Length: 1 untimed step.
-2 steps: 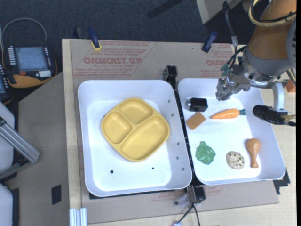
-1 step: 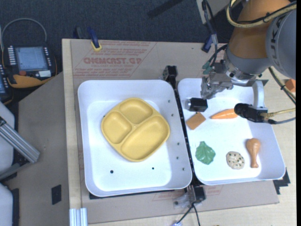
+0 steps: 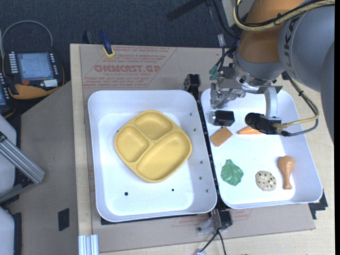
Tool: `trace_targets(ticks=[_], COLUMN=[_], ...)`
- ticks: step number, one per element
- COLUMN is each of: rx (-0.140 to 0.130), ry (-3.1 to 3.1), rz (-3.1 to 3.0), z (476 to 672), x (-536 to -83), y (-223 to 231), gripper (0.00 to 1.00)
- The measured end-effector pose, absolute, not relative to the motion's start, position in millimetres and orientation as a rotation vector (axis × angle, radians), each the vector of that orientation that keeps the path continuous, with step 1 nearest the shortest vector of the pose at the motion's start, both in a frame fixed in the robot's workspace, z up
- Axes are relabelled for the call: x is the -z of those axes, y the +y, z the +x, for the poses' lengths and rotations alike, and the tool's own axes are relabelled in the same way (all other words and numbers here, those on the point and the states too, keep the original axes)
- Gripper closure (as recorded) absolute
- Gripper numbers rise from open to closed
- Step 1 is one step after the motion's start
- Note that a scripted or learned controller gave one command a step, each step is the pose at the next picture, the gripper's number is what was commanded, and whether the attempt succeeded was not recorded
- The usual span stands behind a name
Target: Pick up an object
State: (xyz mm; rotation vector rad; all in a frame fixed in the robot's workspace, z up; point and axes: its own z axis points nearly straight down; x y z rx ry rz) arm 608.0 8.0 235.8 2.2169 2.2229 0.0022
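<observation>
Nothing picked up yet: hand (image 3: 222, 106) hangs low over right bin's (image 3: 303, 195) far-left corner, can't tell if grip's apart or together, w/ nearest item, an orange-brown block (image 3: 221, 136), lying loose just below it.

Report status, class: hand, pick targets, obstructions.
Hand low over right bin, far corner. Orange block just below it, not held. Nothing blocking.
</observation>
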Motion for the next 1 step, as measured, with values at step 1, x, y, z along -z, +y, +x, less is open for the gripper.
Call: trace_targets(ticks=[1], rx=[-0.004], ry=[2.224], rz=[2.216], z=[615.0], x=[-242.4], y=[62.6], gripper=[1.0])
